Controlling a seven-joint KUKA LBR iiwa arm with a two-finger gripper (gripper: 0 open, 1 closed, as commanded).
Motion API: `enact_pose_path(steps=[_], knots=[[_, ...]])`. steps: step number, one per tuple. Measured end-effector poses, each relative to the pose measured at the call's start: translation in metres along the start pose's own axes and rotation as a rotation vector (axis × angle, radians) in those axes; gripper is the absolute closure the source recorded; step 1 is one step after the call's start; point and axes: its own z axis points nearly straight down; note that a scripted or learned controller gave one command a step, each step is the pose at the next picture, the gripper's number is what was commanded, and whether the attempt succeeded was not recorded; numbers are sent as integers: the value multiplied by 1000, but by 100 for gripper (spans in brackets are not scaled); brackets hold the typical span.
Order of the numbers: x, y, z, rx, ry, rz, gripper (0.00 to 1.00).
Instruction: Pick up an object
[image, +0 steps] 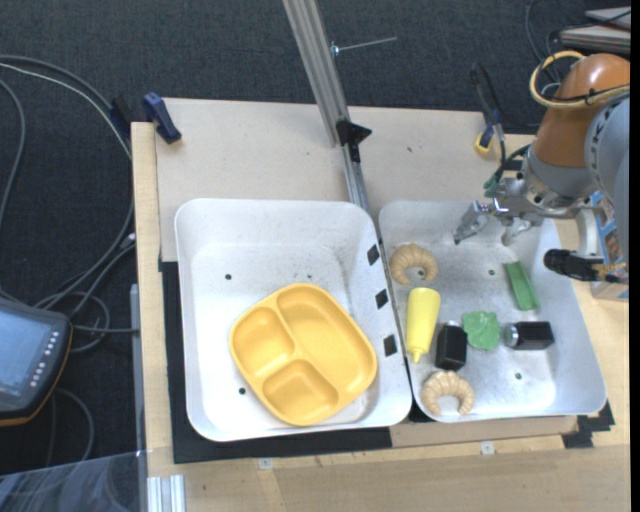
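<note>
While my hand (487, 222) hangs over the far end of the right bin (560, 400), its two fingers stand apart with nothing between them. Below lie several candidates: a bagel-like ring (413, 264) near the bin's far left, a yellow bottle (422, 320) beside the divider, a croissant (448, 392) at the near edge, a green stick (520, 285), a crumpled green piece (481, 330), and two small black blocks (450, 346) (535, 334). I judge the green stick the handiest, lying nearest my fingers and apart from its neighbours; it looks light, stiff and narrow, so I would close across its short width at mid-length. The bottle looks smooth and might slip. A yellow divided plate (303, 352) rests in the left bin (200, 230).
</note>
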Motion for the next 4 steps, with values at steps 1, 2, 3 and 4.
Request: enact_pose_path(steps=[1,2,3,4], knots=[[1,0,22,-2,-1,-1,0],[1,2,8,-7,-3,-2,100],[-5,3,-38,-14,-4,0,100],[-5,4,-83,-15,-3,-1,100]])
